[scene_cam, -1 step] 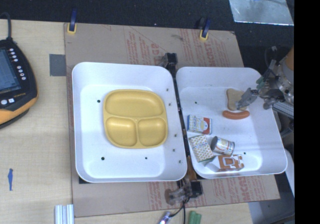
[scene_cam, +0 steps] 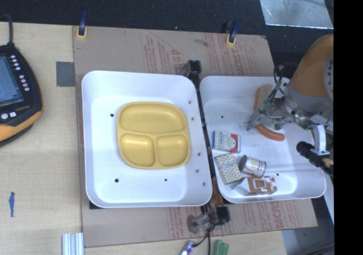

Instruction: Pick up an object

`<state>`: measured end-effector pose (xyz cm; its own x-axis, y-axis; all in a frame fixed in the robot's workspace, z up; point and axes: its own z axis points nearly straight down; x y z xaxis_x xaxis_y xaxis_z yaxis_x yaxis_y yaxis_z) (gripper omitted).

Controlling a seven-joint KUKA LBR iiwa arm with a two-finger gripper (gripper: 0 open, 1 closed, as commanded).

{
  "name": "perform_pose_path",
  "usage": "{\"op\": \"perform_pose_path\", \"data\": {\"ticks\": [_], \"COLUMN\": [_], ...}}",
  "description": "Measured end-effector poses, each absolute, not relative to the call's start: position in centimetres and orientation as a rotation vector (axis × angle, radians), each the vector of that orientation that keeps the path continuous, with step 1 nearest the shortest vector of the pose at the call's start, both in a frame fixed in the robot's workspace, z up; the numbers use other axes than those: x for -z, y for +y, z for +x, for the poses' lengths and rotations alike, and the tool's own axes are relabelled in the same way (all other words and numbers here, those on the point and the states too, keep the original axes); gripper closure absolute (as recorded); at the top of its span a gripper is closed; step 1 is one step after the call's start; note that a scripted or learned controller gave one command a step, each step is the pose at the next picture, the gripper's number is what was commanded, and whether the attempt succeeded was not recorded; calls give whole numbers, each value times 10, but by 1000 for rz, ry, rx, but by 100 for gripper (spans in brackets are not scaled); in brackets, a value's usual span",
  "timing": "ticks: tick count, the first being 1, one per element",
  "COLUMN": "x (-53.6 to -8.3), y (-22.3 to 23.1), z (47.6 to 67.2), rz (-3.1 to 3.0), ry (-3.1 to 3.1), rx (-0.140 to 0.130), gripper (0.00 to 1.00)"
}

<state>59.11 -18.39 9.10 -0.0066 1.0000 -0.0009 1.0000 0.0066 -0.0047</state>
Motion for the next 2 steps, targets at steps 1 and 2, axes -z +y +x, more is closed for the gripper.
{"op": "perform_pose_path", "data": {"ticks": [1,2], "x": [-102,-102], "y": [-185,-185], "z": [592,592], "rz": [-2211,-2211], "ry": [-2229,-2230], "rx": [-6,-7], "gripper": [100,0]}}
